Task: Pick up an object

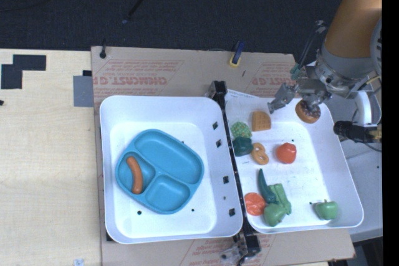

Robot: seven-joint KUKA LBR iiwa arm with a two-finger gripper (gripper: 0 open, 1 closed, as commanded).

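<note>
Claw: the gripper hangs over the far edge of the right bin, under the grey wrist and orange band of the arm; 1 grey finger juts out to the camera's left, and a round brown doughnut-like piece sits right under the other side. Whether the piece is pinched between the fingers or just lying at the bin's rim, I cannot tell, nor how wide the fingers stand.
Right bin, far half: a tan bread-like wedge, a green leafy piece just beside it, a dark teal piece touching the leafy one, a small orange-yellow piece, and a red tomato near that.
Right bin, near half: a red-orange round piece, a dark green pod, a lighter green vegetable bunched against it, and a green apple-like piece apart in the near right corner.
Left bin: holds 1 blue divided plate with 3 compartments.
Plate contents: an orange sausage lies in the left compartment.
Bench: brown cardboard under both bins, a blue and yellow clip at its far edge.
</note>
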